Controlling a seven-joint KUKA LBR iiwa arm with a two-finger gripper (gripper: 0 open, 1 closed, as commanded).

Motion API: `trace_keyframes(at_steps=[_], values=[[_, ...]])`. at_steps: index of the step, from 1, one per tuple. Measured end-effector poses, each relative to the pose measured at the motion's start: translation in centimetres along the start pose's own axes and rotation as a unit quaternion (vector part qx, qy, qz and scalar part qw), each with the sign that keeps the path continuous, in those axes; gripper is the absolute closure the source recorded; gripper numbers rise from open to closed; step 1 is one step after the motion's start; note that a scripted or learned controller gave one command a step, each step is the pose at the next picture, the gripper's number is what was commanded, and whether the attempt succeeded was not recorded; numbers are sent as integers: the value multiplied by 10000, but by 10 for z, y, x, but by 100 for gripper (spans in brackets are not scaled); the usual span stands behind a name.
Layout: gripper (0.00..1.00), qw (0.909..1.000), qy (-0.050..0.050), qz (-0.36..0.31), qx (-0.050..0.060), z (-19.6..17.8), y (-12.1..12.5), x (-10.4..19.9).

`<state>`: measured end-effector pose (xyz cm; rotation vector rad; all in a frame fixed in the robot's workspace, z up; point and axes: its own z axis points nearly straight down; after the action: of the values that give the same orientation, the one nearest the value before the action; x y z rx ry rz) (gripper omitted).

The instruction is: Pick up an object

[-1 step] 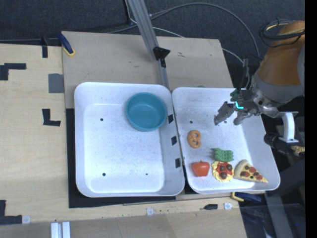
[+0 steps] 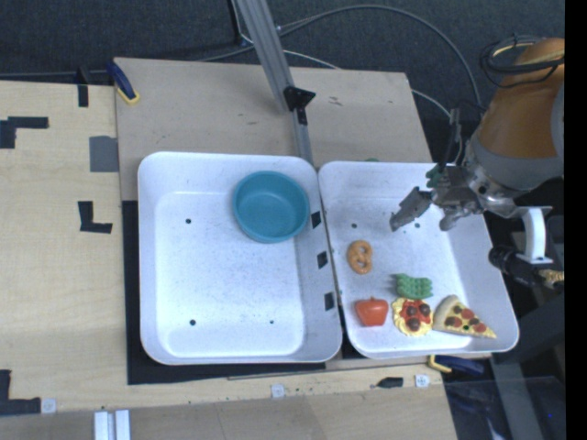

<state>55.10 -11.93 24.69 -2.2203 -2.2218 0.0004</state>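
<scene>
Gripper (image 2: 424, 212) hangs spread over right bin's (image 2: 385, 346) bare upper half.

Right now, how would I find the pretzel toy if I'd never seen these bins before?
Look in the right bin, the one with toy food. Above the red tomato near the bin's left side lies the pretzel, alone. It is the only brown, twisted, knot-shaped piece.

Robot lab; plywood bench (image 2: 55, 246) with tape marks, 2 white bins (image 2: 174, 337), loose cables (image 2: 385, 16).
</scene>
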Motion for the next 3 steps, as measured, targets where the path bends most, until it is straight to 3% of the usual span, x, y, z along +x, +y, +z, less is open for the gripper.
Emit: trace_keyframes(at_steps=[2, 3], values=[[0, 10000, 3, -1, 29, 115, 6, -2], [0, 10000, -5, 3, -22, 156, 7, -2]])
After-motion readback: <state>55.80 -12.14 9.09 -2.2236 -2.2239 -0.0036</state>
